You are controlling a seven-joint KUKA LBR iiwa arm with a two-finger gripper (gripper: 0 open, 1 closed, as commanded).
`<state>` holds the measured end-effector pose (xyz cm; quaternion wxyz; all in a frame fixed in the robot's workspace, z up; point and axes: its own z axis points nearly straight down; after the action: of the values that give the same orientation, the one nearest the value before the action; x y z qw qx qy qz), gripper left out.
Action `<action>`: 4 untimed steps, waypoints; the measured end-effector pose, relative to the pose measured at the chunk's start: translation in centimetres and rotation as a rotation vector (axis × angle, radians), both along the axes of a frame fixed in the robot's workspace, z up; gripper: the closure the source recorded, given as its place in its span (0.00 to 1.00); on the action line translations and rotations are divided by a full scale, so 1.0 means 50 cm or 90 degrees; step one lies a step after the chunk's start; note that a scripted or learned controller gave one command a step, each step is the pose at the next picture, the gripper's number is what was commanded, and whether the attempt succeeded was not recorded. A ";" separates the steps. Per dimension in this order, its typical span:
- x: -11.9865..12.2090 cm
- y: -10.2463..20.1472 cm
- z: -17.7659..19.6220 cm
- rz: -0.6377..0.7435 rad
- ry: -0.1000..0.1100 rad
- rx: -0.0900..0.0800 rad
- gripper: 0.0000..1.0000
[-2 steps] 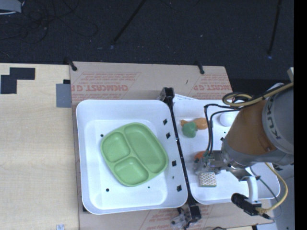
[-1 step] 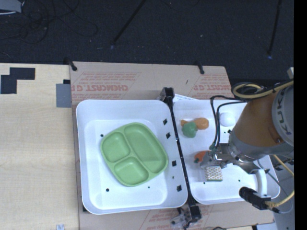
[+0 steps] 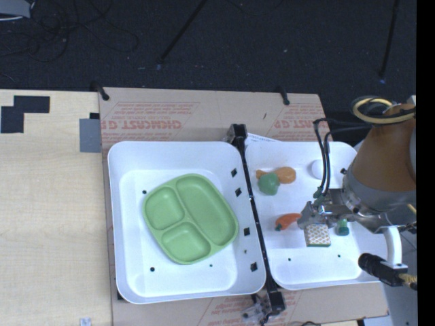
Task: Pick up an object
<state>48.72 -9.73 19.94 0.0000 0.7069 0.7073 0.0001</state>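
Bench w/ two shallow white bins sitting side by side on a cardboard sheet (image 3: 204, 114).

Left bin (image 3: 129, 250): a green divided plate (image 3: 189, 217) w/ three compartments is lying flat near the centre, turned at a slant to the bin walls. Nothing is showing on the plate.

Right bin (image 3: 299, 277): a green round object (image 3: 269, 184) is sitting in the far part, touching an orange round object (image 3: 286, 175) just beside it on the right. A small orange-red piece (image 3: 288, 220) is lying nearer the middle, apart from that pair. A tan checkered block (image 3: 317, 235) is resting just right of the orange-red piece, directly under the gripper.

Arm (image 3: 384, 161) is reaching in from the right, grey body w/ orange band, hanging over the right bin's right half. Gripper (image 3: 319, 216) is hovering low over the tan checkered block and close to the orange-red piece. Fingers: cannot tell whether spread or pressed together; metal parts and cabling are blocking the tips. No object is visibly sitting between them. A small teal part (image 3: 342, 229) is showing by the wrist, just right of the block; whether it belongs to the gripper, cannot tell.
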 end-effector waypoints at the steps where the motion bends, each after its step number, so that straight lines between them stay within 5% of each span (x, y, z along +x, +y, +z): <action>1: 0.002 -0.002 0.073 0.000 -0.001 0.000 1.00; 4: 0.110 0.305 0.012 0.002 0.002 0.001 1.00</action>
<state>54.21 5.52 20.54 -0.0016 0.7058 0.7085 -0.0009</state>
